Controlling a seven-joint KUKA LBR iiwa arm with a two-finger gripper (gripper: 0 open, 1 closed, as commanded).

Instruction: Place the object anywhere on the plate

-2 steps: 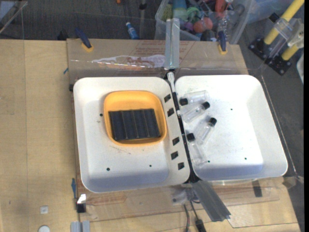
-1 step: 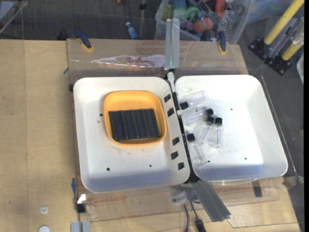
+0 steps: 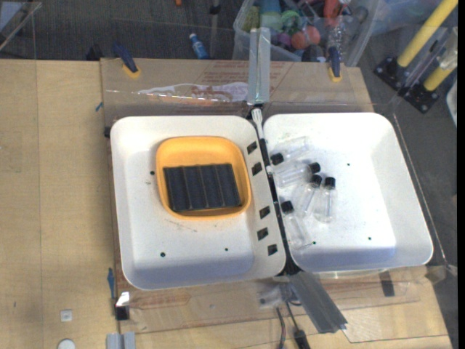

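An orange plate [image 3: 202,151] with rounded corners lies in the left white bin [image 3: 138,202]. A dark ribbed block [image 3: 202,187] rests flat on the plate, covering most of its near half. Several small clear vials with black caps [image 3: 309,184] lie scattered in the left half of the right white bin [image 3: 378,195].
A divider with black clips [image 3: 261,191] runs between the two bins. A clear tub of colourful toys [image 3: 312,13] stands behind the bench. Yellow-and-black equipment [image 3: 429,35] sits at the upper right. Wooden bench surface [image 3: 51,195] extends to the left.
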